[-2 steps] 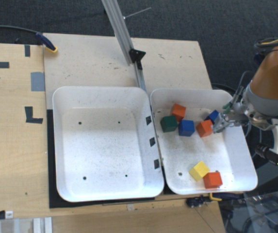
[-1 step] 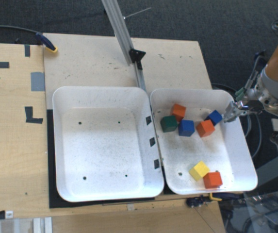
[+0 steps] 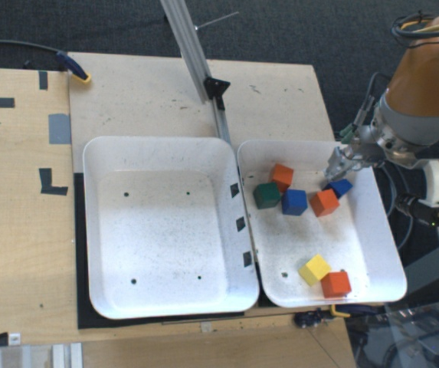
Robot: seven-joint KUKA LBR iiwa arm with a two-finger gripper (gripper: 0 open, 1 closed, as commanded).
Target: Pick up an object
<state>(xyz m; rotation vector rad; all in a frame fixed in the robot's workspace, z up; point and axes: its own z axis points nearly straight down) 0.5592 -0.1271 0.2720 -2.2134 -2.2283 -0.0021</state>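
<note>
Gripper (image 3: pixel 337 169) low over the right bin (image 3: pixel 372 228), its tip at a small blue block (image 3: pixel 342 187).
The block's long axis runs up-right; the gripper partly hides it, and I cannot tell its grip state. An orange cube (image 3: pixel 324 202) touches it.

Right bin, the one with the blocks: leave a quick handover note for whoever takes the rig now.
Gripper: low over the right bin, at a small blue block; grasp not confirmed.
Beside it: orange block, blue cube, green block, another orange one.
Near front: yellow block, orange-red block.
Done: nothing lifted.
Left: grasp and raise one block.
</note>
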